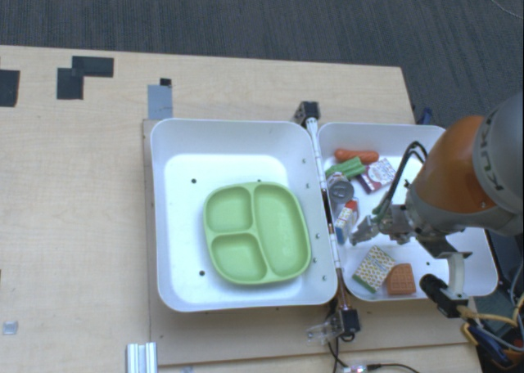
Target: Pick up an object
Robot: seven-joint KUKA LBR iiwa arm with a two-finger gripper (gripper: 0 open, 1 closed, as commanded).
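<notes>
Objects, seven (right bin), one green plate, one hand

You were in a robotics lab: a grey-and-orange arm stood over white bins on a wooden bench.

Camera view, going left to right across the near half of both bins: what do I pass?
green divided plate → small bottle → checkered packet → orange-brown block
</notes>
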